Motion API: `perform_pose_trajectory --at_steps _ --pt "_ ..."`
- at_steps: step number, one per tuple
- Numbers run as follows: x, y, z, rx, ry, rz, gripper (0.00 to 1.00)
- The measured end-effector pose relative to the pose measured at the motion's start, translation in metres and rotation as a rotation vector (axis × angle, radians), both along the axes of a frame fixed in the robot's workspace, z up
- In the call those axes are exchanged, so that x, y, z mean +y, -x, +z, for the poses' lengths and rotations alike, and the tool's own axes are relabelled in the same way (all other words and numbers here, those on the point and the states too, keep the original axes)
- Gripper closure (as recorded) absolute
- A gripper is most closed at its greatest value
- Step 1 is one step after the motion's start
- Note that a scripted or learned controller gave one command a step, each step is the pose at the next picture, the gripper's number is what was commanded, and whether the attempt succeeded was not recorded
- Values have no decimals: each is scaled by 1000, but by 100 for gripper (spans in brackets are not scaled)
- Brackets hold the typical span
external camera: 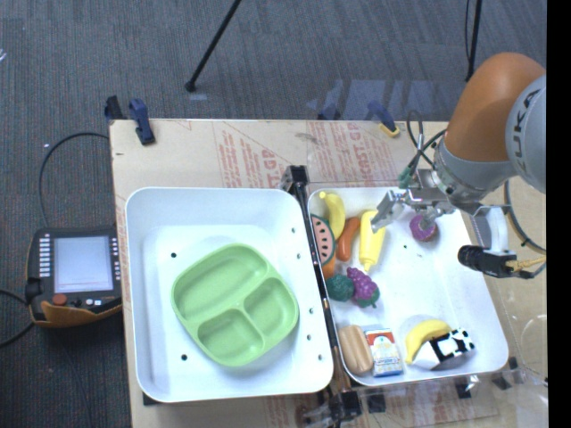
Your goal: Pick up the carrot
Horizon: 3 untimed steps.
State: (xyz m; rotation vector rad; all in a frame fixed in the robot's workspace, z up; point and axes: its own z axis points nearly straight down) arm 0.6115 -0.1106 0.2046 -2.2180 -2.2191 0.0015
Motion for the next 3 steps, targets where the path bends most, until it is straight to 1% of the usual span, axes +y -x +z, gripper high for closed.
perform_pose_trajectory --at_steps 1,2,3 --pt "-19 48 -103 13 -3 94 0" --pt "-3 119 -119 1 -2 290 0" --pt "7 93 -118 -4 -1 610 0"
